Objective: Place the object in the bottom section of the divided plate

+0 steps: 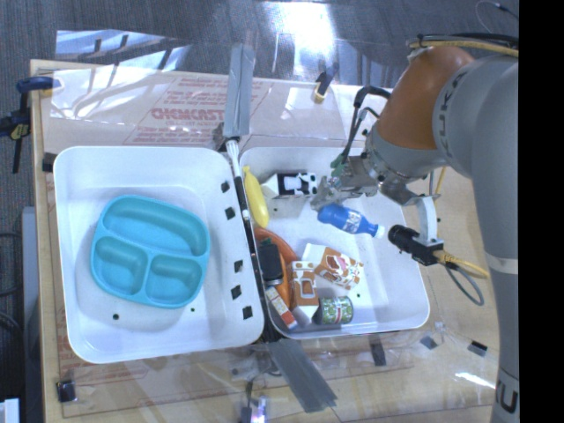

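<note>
Reaching in from the right, the grey arm [458, 104] with its orange band hangs over the right bin [401, 298], its gripper [339, 186] low above the bin's upper middle; whether it is apart or together cannot be told, as the wrist hides it. Just beside the gripper, below and to the right, lies a blue bottle [345, 219] with a white cap, on its side on the bin floor, tilted; nothing shows between the gripper's parts. Left of the gripper, a small black-and-white item [297, 183] sits near the bin's upper wall. A yellow banana [256, 196] lies along the bin's left wall, with an orange object [280, 247] below it. Lower in the bin: a patterned orange-and-white packet [337, 269], a small green can [335, 310] on its side, and a dark red-tipped item [278, 305] near the lower left corner. The left bin [79, 170] holds a blue divided plate [150, 250] of three sections, lying flat at the bin's centre, well apart from the gripper.
</note>
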